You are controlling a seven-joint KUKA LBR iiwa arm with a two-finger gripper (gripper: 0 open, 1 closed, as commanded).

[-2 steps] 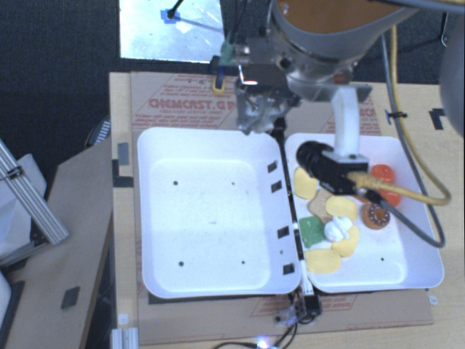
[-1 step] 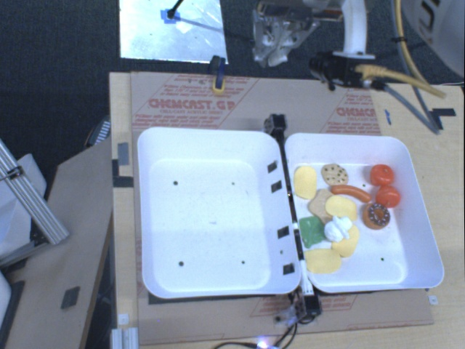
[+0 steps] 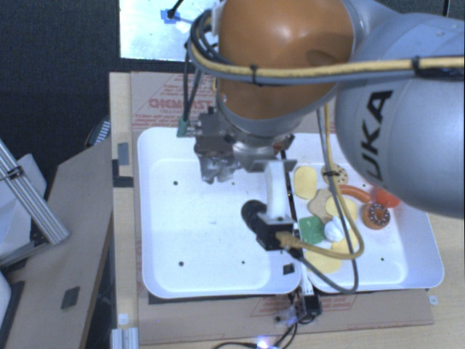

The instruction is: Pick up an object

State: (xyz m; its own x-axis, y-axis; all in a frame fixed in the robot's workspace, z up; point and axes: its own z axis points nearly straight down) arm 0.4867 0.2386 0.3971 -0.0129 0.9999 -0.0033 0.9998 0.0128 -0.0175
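Orange wrist band (image 3: 280, 42) looms over our gripper (image 3: 214, 169) above the left bin (image 3: 182, 267); toy foods (image 3: 327, 217) lie rightward in the right bin (image 3: 414, 267); whether our fingers are released or clenched, we cannot tell.

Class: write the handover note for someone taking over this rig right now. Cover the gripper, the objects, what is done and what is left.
Gripper: low over the left bin, near its back; finger state unclear, nothing seen held.
Objects: toy food pile in the right bin, including a donut and a green piece.
Done: no pick visible.
Left: pick up an object.
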